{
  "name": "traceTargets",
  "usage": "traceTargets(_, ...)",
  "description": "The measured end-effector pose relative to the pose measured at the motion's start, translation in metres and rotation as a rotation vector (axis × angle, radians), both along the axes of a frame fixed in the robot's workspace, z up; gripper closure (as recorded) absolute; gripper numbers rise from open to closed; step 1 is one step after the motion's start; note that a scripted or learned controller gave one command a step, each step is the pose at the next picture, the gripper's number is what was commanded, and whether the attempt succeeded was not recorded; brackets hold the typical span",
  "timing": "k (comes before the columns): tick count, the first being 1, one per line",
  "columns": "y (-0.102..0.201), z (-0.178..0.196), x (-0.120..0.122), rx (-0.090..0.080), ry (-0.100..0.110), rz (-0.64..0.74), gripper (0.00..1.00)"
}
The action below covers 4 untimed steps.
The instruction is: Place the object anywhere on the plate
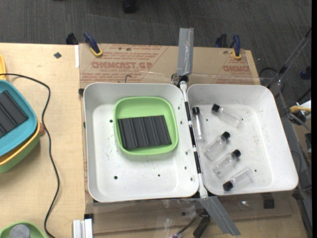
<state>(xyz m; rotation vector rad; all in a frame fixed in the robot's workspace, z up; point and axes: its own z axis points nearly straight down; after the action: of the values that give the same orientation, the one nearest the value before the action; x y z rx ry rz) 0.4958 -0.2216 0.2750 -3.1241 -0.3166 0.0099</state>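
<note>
**Nothing on the plate yet**

My vials [224,154] lie loose in the right bin [277,108], well apart from the green plate [143,105] in the left bin [99,172]. Picking and placing remain. My tool's state I cannot tell.

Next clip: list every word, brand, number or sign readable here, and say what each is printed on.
"CHEMCAST GP", red print on the cardboard sheet behind the left bin; last letters uncertain.
"CHEMCAS...", the same print repeated on the cardboard near the right clamp, cut off at the edge.
Smaller red lines around both: too blurred to read.
Green plate, vials: no readable text.
</note>
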Motion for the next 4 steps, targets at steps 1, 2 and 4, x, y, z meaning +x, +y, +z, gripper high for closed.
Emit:
traceTargets(1, 0.013, -0.009, -0.011, 0.0, 0.001, 0.0, 0.0)
traceTargets(2, -0.001, -0.013, -0.018, 0.0, -0.001, -0.004, 0.0)
traceTargets(4, -0.001, -0.005, -0.018, 0.0, -0.001, -0.003, 0.0)
